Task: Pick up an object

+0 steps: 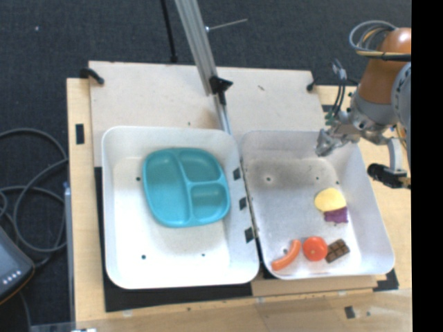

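Lying well below jaws [325, 146]: yellow object [329, 200].

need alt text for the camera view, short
A grey and orange robot arm holds its gripper over the far edge of the right bin, which contains a yellow piece, a purple piece, an orange carrot, a red tomato and a brown block. The left bin holds a teal divided plate.

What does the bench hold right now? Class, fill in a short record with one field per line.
left bin: teal divided plate
right bin: yellow piece, purple piece, orange carrot-shaped piece, red-orange round piece, brown block
gripper: over the right bin's far corner, nothing seen in it
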Robot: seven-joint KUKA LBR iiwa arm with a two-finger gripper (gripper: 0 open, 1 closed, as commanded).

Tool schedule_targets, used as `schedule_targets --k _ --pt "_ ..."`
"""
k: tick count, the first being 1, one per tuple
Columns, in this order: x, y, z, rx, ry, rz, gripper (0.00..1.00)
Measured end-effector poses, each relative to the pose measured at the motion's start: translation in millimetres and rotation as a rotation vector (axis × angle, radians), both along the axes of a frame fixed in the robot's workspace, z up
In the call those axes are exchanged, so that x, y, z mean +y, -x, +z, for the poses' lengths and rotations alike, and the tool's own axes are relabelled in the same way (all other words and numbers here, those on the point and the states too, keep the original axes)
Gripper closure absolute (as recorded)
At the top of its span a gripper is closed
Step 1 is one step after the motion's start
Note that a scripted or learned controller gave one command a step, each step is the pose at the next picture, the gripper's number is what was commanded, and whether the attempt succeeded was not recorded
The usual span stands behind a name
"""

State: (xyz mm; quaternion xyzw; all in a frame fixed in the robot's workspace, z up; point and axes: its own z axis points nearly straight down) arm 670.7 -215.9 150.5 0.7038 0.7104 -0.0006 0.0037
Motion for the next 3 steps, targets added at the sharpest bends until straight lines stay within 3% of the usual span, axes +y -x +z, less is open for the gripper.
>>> schedule_targets --k 1,2,3 --pt "1 -6 65 -0.005 -0.003 -0.005 1.0" --pt "0 -6 70 0.002 -0.004 -0.003 1.0" --pt "54 21 72 0.004 -0.006 -0.004 1.0"
